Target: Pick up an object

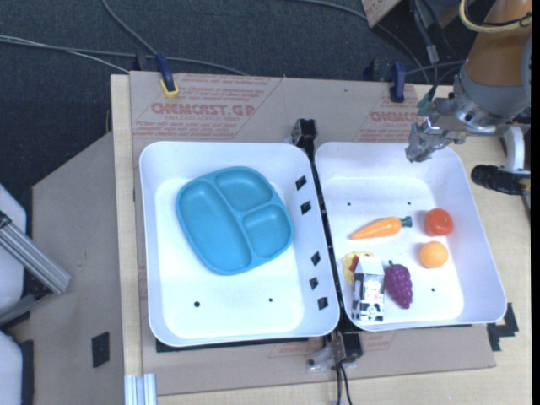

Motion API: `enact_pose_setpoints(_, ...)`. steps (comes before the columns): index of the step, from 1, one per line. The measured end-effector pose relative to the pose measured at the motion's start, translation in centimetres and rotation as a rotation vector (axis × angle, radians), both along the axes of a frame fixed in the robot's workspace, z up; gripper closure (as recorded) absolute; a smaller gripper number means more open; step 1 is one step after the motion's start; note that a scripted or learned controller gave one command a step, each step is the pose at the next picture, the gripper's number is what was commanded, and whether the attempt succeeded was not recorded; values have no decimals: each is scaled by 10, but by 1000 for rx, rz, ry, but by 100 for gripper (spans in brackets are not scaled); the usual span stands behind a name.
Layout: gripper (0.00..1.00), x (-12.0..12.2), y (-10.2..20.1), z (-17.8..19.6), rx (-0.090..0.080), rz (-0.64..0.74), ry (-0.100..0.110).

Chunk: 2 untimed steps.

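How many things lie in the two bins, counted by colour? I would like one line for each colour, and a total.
Blue: 1, the divided plate
Orange: 2, the carrot and the orange
Red: 1, the tomato
Purple: 1, the grapes
White and black: 1, the small carton
Total: 6

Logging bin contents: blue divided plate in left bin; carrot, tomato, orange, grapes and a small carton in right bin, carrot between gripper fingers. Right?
Not quite. The camera view shows the carrot lying on the right bin floor; the gripper is over the far rim, apart from it. The rest holds.
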State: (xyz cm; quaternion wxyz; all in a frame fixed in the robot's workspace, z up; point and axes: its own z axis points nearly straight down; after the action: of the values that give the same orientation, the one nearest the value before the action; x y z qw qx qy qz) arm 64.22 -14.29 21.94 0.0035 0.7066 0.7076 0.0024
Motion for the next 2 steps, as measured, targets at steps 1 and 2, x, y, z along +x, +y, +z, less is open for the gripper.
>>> enact_pose_setpoints(1, 100, 1, 0, 10, 1, 0, 4)
enact_pose_setpoints(2, 100, -9, 43, 7, 4, 3, 11)
